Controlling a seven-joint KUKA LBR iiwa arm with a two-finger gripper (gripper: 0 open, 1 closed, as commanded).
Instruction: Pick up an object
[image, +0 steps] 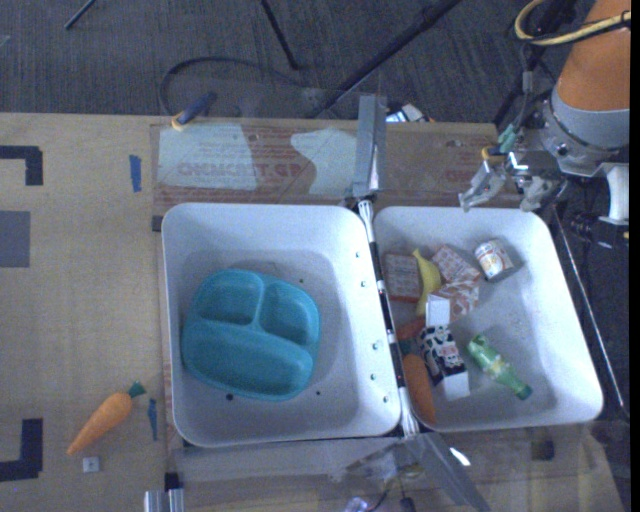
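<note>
the green bottle (498, 366) lay in the lower right of the right bin (570, 330), its long axis running from upper left to lower right with the cap end toward the lower right. that bin also held a can (491, 259), a banana (428, 276), small packets (455, 265), a cow-print carton (441, 352) and an orange carrot (419, 388), while the left bin (200, 240) held a teal divided plate (251, 333). the gripper (497, 185) hung above the right bin's upper rim, well apart from the bottle and up the frame from it, its fingers spread with nothing between them.
</note>
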